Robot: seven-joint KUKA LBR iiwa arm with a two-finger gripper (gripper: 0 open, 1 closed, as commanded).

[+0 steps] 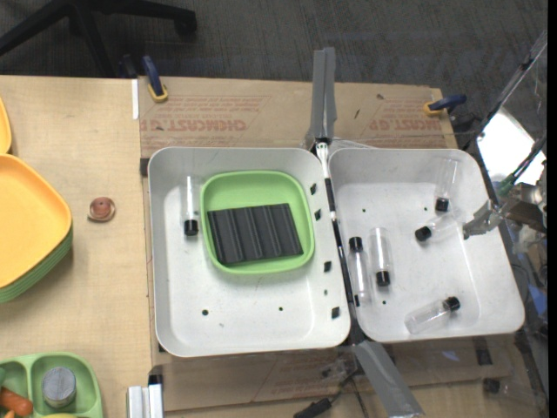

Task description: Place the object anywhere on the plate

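A green plate point(254, 184) sits in the left bin point(252, 329), toward its back. A black ribbed slab point(258, 233) lies flat on the plate. Beside the plate's left rim lies a clear tube with a black cap point(190, 207). Several more clear capped tubes are scattered in the right bin point(487, 316), among them one near the front point(432, 313) and one in the middle point(380, 255). My gripper point(484, 221) reaches in over the right bin's right wall, near a tube point(432, 227). Nothing visible hangs from it.
Yellow plates point(26, 225) are stacked at the far left, next to a small red disc point(102, 207). A green compartment tray point(43, 386) sits at the bottom left. Clamps point(155, 84) hold the cardboard sheet behind the bins.
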